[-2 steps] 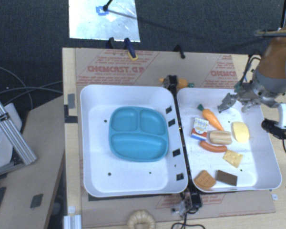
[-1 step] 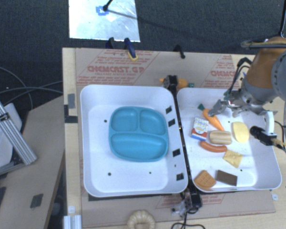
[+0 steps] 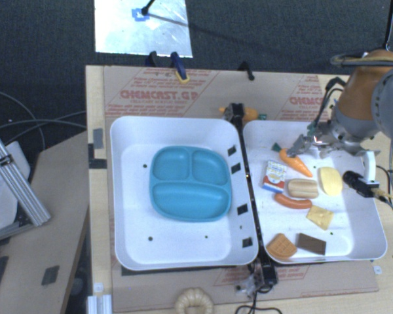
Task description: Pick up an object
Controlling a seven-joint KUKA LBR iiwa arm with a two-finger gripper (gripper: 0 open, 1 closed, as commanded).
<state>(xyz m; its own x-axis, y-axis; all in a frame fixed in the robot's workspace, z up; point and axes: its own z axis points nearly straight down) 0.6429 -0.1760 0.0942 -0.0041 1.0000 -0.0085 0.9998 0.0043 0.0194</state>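
The right bin [image 3: 376, 239] holds several toy foods. An orange carrot [image 3: 296, 163] lies at its back left, with a small white packet [image 3: 274, 174] beside it. Below them are a tan bread roll [image 3: 302, 188] and a red sausage [image 3: 293, 202]. A pale yellow piece [image 3: 330, 180], a cheese wedge [image 3: 319, 217], a waffle [image 3: 281, 246] and a brown bar [image 3: 311, 243] lie nearer the front. My gripper [image 3: 311, 142] hangs low over the back of this bin, just above and right of the carrot's upper end. I see nothing held in it.
The left bin [image 3: 121, 175] holds a blue divided plate [image 3: 190, 182]. A black divider with clips [image 3: 243, 175] runs between the bins. The grey arm and its orange band [image 3: 363, 97] reach over the right bin's back right corner. A black fitting [image 3: 357, 184] sticks out over the right wall.
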